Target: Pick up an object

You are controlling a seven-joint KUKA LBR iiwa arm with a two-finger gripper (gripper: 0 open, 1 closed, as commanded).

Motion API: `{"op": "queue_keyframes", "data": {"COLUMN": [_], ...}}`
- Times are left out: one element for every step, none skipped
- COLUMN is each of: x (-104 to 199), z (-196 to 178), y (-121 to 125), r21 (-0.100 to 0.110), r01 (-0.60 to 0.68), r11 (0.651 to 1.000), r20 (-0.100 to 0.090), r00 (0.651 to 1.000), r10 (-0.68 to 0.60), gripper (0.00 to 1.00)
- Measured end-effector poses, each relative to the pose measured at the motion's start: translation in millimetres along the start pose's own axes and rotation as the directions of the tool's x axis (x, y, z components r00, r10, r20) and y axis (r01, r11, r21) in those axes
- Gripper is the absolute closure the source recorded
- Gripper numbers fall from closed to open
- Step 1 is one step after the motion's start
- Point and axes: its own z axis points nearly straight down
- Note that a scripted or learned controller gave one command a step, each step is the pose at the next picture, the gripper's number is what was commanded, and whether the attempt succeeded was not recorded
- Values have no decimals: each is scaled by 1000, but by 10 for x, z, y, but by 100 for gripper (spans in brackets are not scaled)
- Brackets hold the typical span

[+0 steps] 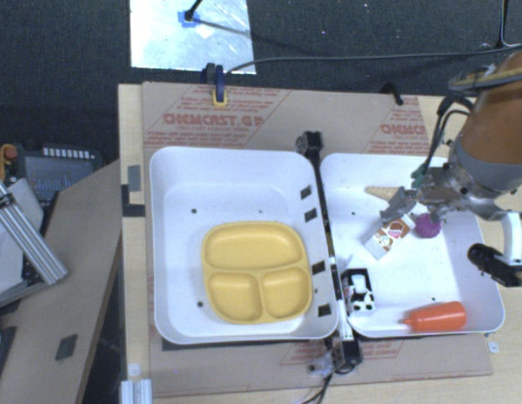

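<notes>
From above, the bench carries two shallow white bins side by side on a brown printed board. The left bin (173, 183) holds a yellow divided plate (256, 271), lying flat toward the front of the bin, with three compartments facing up. The right bin (463, 263) holds several small things: a purple object (427, 225) near the middle, a small white carton with a red and orange print (387, 236) just left of it, a tan cone-shaped piece (379, 194) toward the back, an orange carrot-like toy (435, 316) lying along the front edge, and a black-and-white cow-patterned item (359, 296) in the front left corner against the divider between the bins. The arm (495, 137) reaches in from the right, its orange band high above the right bin's back corner. The gripper (410, 202) hangs low over the right bin, right by the carton and the purple object; whether it touches either cannot be told, and whether its jaws are spread or closed cannot be told from this angle. Nothing is visibly held between them.
</notes>
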Motion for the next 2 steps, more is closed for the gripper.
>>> {"op": "queue_keyframes", "data": {"x": [0,-37], "z": [-52,570], "y": [20,30], "r21": [-11,-5], "r01": [2,-1], "r11": [1000,1000], "r20": [1,1], "r00": [1000,1000], "r10": [-2,1], "gripper": [0,0]}}
